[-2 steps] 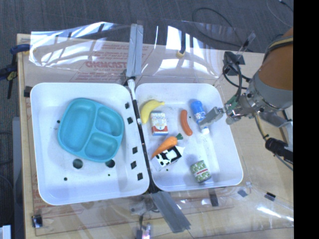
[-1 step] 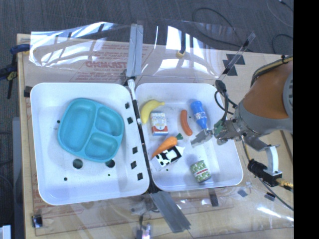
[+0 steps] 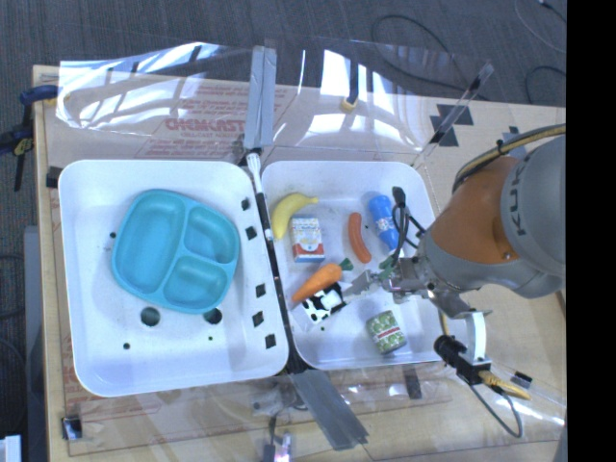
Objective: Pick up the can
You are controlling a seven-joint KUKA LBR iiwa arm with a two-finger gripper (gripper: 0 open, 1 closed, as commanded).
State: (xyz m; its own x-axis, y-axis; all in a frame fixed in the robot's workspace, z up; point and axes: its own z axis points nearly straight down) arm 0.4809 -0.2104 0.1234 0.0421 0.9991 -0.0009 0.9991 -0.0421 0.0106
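Two bins, one can, one hand.
One can (image 3: 386,332) is seen near the right bin's (image 3: 423,186) front edge; one tray (image 3: 176,249) lies in the left bin (image 3: 82,195). The hand (image 3: 364,283), spread and grasping nothing, is held low beside one carrot (image 3: 319,281).

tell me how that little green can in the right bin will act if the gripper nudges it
The can looks small and rigid, so it should hold its shape. It seems to lie tilted on the right bin floor, so its round side may roll. The gripper sits just above it.
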